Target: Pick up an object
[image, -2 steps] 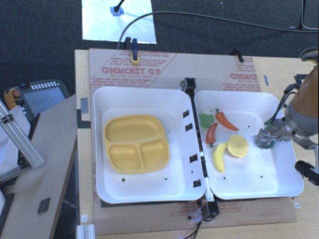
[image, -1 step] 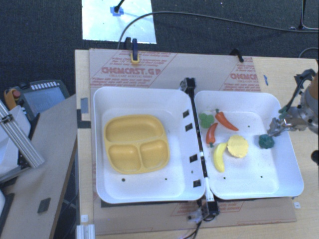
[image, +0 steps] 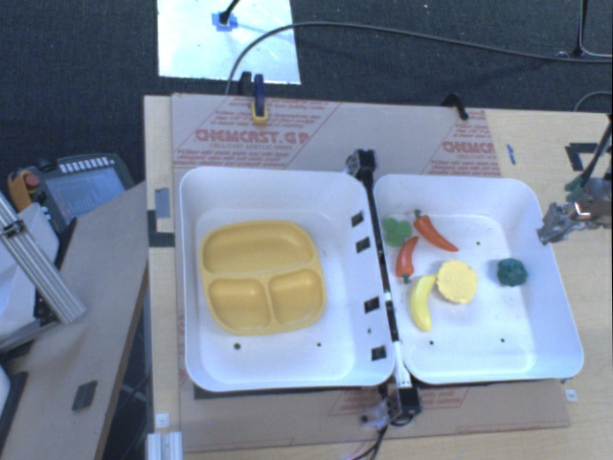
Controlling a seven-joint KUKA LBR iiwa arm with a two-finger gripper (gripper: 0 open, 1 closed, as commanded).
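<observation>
End effector (image: 565, 220) at right edge, outside right white bin (image: 536, 353); cannot tell whether apart or together. Inside that bin: dark green round lump (image: 511, 272) nearest, yellow ridged disc (image: 457, 282) touching yellow banana (image: 421, 302), two orange-red peppers (image: 433, 232), pale green piece (image: 397, 231). Yellow compartment tray (image: 261, 275) in left white bin (image: 211, 362). Nothing between end effector and lump but bin wall.

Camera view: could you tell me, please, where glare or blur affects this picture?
In the camera view, the metal sheet at top glares brightest; the white bins look evenly lit with soft shadows; the gripper at the right edge is blurred, its details unreadable.
</observation>
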